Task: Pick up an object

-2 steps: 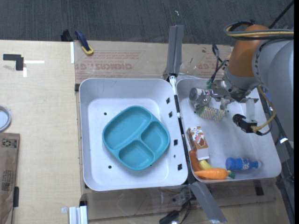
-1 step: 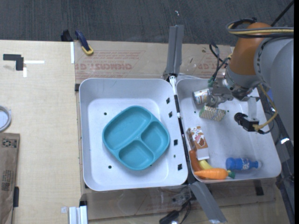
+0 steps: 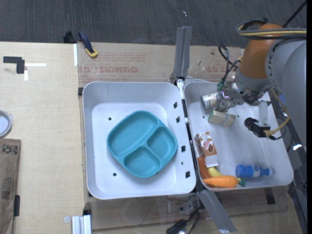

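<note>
Blue and three-sectioned, a divided plate (image 3: 142, 144) lay alone in the left bin (image 3: 92, 130), well apart from any work at hand. Across the divider, the right bin (image 3: 273, 155) held the clutter: a snack packet (image 3: 206, 144) near its left wall, a carrot (image 3: 222, 182) and something yellow beside it at the front edge, and a blue bottle (image 3: 251, 171) lying on its side toward the front right. At the bin's back, the pincer (image 3: 223, 99) hung low over a small metal can (image 3: 209, 100) and a pale mesh-patterned sponge (image 3: 222, 119). The can lay just to the pincer's left, seemingly touching it, tipped on its side with its long axis running roughly left to right; the sponge sat just in front. Whether the pincer was released or clenched could not be told from above. The can looked silvery, dented, and likely to roll, so the likely target called for a squeeze across its narrow width.
</note>
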Controlling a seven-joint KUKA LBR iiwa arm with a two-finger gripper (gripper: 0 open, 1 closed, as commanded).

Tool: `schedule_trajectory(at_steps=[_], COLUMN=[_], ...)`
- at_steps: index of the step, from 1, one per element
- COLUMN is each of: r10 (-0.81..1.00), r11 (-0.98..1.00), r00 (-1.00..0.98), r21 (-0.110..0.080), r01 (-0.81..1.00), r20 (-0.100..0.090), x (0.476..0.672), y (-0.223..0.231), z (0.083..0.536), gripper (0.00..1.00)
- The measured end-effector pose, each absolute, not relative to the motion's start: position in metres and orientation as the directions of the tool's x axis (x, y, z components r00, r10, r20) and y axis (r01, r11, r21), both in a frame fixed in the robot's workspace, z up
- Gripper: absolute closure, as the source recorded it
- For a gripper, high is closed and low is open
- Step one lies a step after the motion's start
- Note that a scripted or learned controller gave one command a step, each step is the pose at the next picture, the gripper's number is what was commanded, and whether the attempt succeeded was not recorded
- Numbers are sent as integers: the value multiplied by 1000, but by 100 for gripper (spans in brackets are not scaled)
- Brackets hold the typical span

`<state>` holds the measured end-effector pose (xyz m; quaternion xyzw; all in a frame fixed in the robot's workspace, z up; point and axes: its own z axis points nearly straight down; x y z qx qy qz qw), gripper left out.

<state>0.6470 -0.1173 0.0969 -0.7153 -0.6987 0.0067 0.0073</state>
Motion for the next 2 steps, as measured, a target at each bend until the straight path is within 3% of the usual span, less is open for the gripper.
schedule_trajectory(at_steps=[1, 2], r10=[998, 999], r11=[-60, 50], r00=[60, -50], r21=[-27, 0], r01=[998, 999], r20=[0, -1], x=[652, 613], y=[-148, -163], z=[87, 144], gripper=[0, 0])
